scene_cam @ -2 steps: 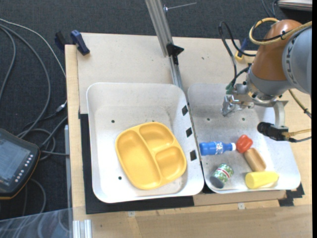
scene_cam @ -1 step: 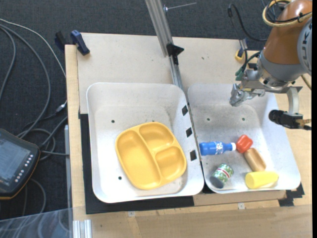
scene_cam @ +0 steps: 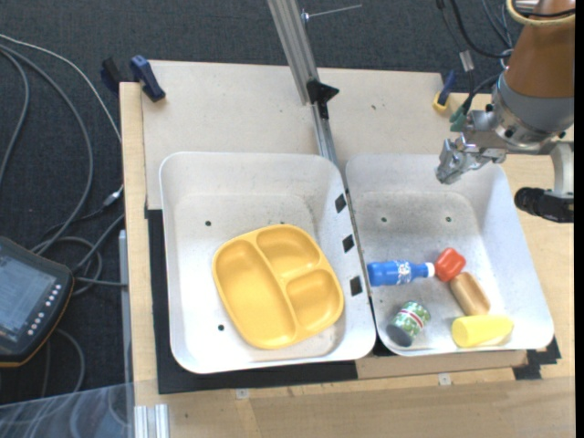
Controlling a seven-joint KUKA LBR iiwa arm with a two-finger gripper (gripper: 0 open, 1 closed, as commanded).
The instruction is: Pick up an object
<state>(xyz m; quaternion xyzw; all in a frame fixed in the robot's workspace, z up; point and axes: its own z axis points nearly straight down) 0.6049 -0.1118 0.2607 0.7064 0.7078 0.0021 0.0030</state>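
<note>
Gripper (scene_cam: 452, 167) hovers over the right bin's (scene_cam: 511, 208) far edge; we cannot tell its state. Blue bottle (scene_cam: 399, 271) lies well below it: light, rigid, slick, prone to rolling. We'd pinch across its body.

The single grey arm with the orange band above its wrist (scene_cam: 540, 48) enters from the upper right of the camera view. The orange section sits uppermost, with the grey wrist segment directly beneath it, angled down and to the left. At its end, the metallic two-finger gripper (scene_cam: 450, 167) hangs at the lower left of the wrist. Nothing is seen between its fingertips. The gripper is small and partly blurred in this view.
</note>
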